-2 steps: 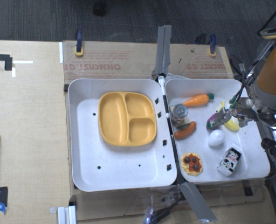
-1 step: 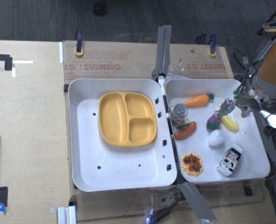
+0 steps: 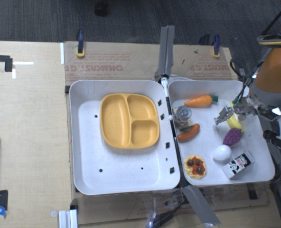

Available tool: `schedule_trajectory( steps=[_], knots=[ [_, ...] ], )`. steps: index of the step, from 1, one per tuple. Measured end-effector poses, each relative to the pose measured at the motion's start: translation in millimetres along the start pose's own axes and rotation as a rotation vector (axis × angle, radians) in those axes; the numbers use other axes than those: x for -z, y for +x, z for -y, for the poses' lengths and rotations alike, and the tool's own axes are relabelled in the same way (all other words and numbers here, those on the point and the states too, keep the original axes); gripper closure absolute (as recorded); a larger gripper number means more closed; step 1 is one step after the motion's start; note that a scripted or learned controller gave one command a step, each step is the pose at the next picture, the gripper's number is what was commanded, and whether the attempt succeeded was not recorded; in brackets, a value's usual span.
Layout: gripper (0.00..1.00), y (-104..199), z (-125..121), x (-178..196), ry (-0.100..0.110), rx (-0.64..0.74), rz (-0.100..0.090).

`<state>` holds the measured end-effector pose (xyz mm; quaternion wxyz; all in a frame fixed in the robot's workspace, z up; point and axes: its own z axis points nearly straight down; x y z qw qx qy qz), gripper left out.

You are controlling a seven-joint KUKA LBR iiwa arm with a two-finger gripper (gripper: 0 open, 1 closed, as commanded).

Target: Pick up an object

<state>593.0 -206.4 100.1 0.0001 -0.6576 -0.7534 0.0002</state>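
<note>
In the right white bin, low over a small yellow toy fruit: end effector, spread wide, gripping nothing. Nothing lifted yet. Left to do: closing on it, then lifting.

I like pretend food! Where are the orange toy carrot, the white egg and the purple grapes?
orange toy carrot (image 3: 198,101), camera view, middle of its body.
white egg (image 3: 221,153), camera view, its rounded top.
purple grapes (image 3: 232,137), camera view, centre of the bunch.

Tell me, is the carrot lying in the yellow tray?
No, the carrot lies in the right bin, apart from the yellow divided tray.
</note>
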Motion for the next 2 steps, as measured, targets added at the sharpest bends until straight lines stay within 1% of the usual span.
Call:
schedule_trajectory(
  steps=[1,2],
  knots=[
    [1.0,-1,0,8,0.0,-0.003,0.0],
    [1.0,38,-34,109,0.001,-0.096,0.001]
  ],
)
